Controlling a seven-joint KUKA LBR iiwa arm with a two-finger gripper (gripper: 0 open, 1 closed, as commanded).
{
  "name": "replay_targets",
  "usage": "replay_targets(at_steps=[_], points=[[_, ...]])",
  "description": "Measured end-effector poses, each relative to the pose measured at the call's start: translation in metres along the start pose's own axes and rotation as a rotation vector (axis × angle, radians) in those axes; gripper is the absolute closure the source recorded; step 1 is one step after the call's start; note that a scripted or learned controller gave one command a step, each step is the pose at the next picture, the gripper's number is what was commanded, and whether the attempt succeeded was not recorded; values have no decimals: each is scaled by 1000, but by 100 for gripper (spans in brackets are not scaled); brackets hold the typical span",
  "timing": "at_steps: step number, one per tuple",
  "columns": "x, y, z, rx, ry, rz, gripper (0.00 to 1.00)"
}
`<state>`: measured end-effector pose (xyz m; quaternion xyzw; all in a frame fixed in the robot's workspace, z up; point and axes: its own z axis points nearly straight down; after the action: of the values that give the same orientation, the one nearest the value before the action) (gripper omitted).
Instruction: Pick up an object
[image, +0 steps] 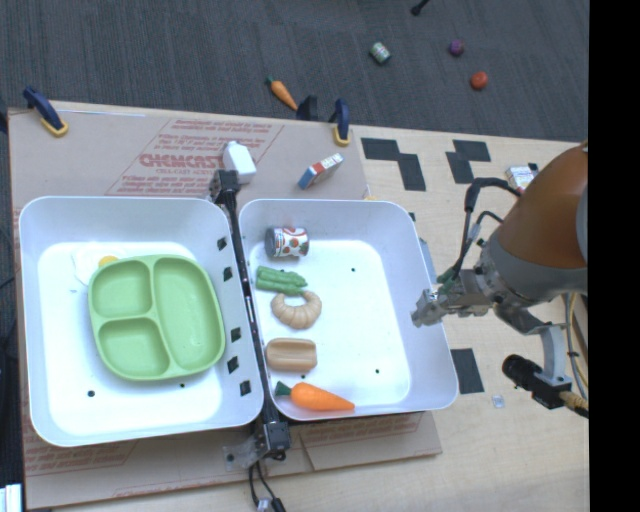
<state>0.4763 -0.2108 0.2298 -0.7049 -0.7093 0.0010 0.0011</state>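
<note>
Nothing picked yet. Gripper (428, 308) at right rim of right bin (385, 385), mid-right of frame; finger state impossible to tell. Carrot (320, 398), bun (291, 353), pretzel (298, 309), bean pod (280, 279), can (288, 241) untouched along bin's left side. Approach and grasp remaining.

I see a pale wooden bench (520, 450) with black squares (392, 153) on it, cardboard (130, 150) clamped over its left part, and dark grey carpet (150, 50) beyond.
</note>
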Motion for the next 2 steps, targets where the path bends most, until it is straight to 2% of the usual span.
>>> replay_targets(at_steps=[1, 2], points=[[-1, 1, -20, -5, -1, 0, 100], [5, 1, 0, -2, -1, 0, 100]])
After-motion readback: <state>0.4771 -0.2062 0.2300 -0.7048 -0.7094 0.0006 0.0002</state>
